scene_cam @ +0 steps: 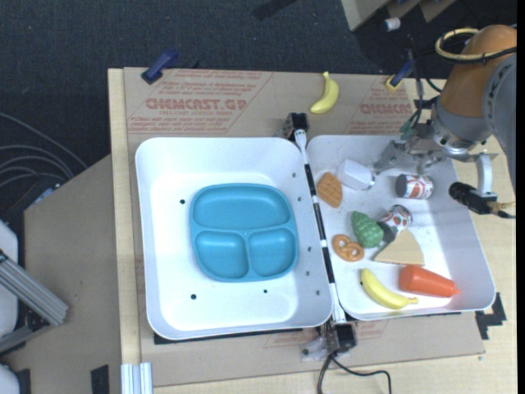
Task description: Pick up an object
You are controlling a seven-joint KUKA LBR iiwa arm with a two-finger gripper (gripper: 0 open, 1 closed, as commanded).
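Two white bins sit side by side on the surface; the right bin (474, 245) holds the clutter, and the gripper (408, 156) hangs low over its far end, spread and holding nothing. A small red-and-white can (415, 188) lies on its side just nearer the camera than the fingers, long axis running left to right. Reaching in from the right, the arm (476, 89) points its wrist steeply down.
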